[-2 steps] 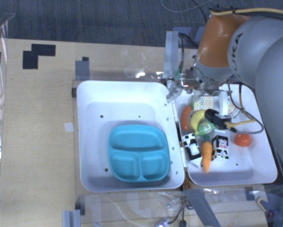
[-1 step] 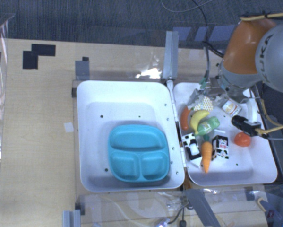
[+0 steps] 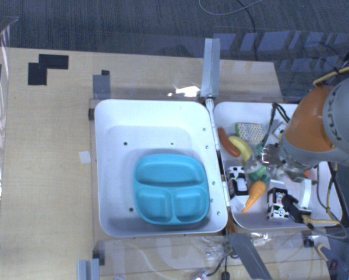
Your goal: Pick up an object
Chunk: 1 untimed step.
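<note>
A wooden bench [image 3: 40, 174] bears black tape marks [image 3: 46, 67] at its far left corner, and beside them sit two shallow white bins side by side. The left bin [image 3: 113, 127] holds a blue divided tray [image 3: 171, 187], lying flat toward the near edge, its long compartment toward the far side and two smaller ones toward the camera. A grey post [image 3: 211, 66] rises at the far end of the seam between the bins. In the right bin [image 3: 229, 112], toys crowd the left half: a red sausage [image 3: 226, 140] lies along the seam wall with a yellow banana [image 3: 241, 146] just beside it, and a speckled green block [image 3: 249, 132] sits just behind the banana. Nearer the camera, a black-and-white cow figure [image 3: 238, 181] rests by the seam wall, with an orange carrot [image 3: 254, 195] just beside it, pointing its tip at the near wall. A second black-and-white piece [image 3: 277, 206] lies further right near the front wall. The grey arm [image 3: 346, 115], its orange band [image 3: 311, 124] showing, reaches in from the right and hangs over the pile; its gripper [image 3: 264, 159] sits low above the carrot's green top, between banana and carrot. Whether the tool is apart or together cannot be told, and nothing is seen lifted clear of the bin.
</note>
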{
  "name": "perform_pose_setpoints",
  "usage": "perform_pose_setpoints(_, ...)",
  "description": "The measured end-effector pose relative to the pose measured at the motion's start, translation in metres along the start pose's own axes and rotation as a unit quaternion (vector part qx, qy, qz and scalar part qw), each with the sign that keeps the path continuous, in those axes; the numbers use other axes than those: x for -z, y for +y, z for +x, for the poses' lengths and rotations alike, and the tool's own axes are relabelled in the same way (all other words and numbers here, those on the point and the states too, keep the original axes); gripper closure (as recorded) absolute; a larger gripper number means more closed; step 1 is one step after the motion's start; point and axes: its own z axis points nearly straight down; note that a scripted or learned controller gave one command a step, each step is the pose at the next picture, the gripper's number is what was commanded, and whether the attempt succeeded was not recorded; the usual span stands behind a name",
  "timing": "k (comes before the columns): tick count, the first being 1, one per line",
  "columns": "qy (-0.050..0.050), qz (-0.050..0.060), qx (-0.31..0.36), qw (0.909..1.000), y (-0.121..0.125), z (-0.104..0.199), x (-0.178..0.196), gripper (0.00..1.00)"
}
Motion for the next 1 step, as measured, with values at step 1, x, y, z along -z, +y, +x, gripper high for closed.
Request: perform_pose_setpoints(1,0.001,-0.005,0.002,1.0000,0.0034,0.0026,0.0123,1.00)
